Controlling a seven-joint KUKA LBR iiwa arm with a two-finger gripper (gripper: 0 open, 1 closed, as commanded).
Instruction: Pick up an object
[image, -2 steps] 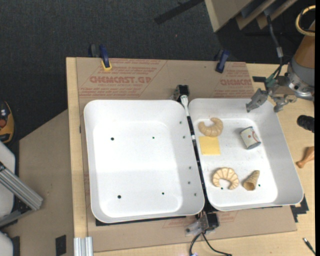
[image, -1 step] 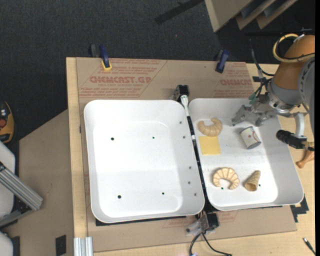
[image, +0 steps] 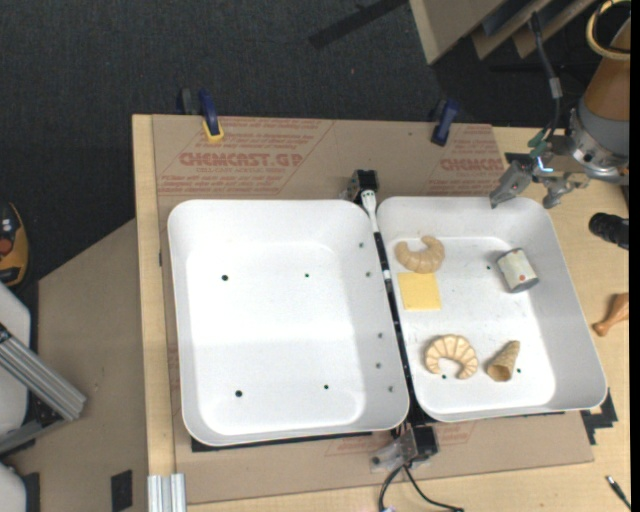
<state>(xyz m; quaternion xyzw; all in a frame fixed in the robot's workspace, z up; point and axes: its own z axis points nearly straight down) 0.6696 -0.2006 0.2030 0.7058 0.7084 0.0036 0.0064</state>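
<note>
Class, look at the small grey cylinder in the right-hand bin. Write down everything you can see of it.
The grey cylinder is short and stubby, metallic-looking, with a paler round end face turned toward the bin's left. It lies on its side, slightly askew, on the floor of the right bin, in the far right part. Nothing touches it: the croissant and yellow square lie apart to its left, the cone nearer the camera.

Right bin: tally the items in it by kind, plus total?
In the right bin:
Croissants: 2, one at the far left, one at the near side
Yellow square slice: 1
Grey cylinder: 1
Tan cone: 1
Total: 5
</note>
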